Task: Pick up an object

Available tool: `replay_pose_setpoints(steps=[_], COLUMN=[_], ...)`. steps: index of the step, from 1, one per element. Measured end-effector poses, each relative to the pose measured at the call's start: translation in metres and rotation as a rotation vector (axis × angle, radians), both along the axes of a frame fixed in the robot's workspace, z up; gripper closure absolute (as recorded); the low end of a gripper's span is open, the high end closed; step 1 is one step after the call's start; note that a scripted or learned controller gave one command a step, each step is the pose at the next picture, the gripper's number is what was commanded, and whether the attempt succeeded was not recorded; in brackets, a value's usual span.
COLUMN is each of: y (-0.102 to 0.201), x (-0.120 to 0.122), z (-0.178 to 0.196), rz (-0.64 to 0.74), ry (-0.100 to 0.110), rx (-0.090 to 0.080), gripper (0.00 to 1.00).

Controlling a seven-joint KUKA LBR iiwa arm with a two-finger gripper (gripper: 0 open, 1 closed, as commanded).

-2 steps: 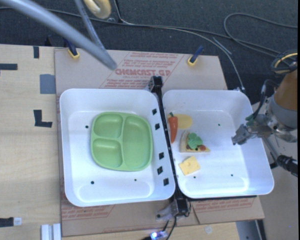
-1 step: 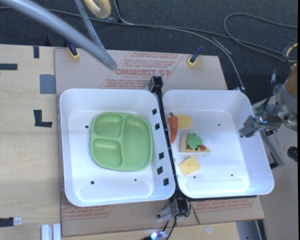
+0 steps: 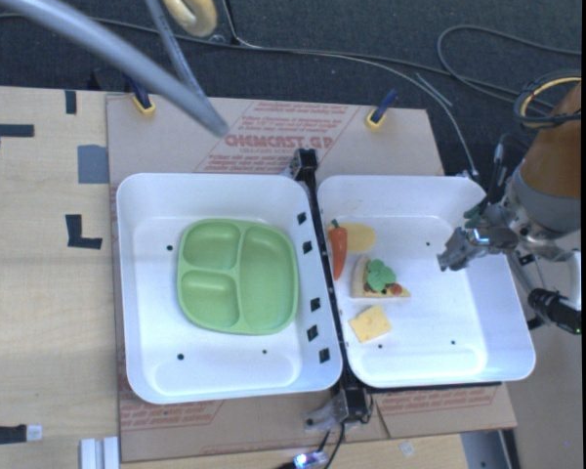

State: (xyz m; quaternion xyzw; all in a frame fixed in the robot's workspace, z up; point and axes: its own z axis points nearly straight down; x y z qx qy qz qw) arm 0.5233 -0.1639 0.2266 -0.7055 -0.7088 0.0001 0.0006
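Observation:
The right bin (image 3: 469,350) holds a few toy foods near its left side: an orange carrot (image 3: 338,247), a yellow piece (image 3: 360,235) beside it, a pizza slice with green topping (image 3: 378,278), and a yellow cheese wedge (image 3: 371,323). My gripper (image 3: 459,252) hovers over the right part of that bin, well to the right of the foods. Nothing shows between its fingers. The arm's grey wrist and orange band (image 3: 552,164) rise at the right edge.
The left bin (image 3: 146,360) carries a green sectioned plate (image 3: 239,275). A black clamp strip (image 3: 317,262) joins the two bins. Both bins rest on cardboard (image 3: 273,130) on the wooden bench. Cables run along the dark floor behind.

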Motion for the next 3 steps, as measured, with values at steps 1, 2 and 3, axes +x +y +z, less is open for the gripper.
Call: replay_pose_setpoints(steps=[1, 2, 3], y=[0.051, 0.099, 0.151], x=[0.002, -0.011, -0.021], z=[0.008, 0.004, 0.009], rz=[0.002, 0.0, 0.002], ry=[0.0, 0.001, 0.002], rx=[0.001, 0.0, 0.001], gripper=[1.0, 1.0, 1.0])
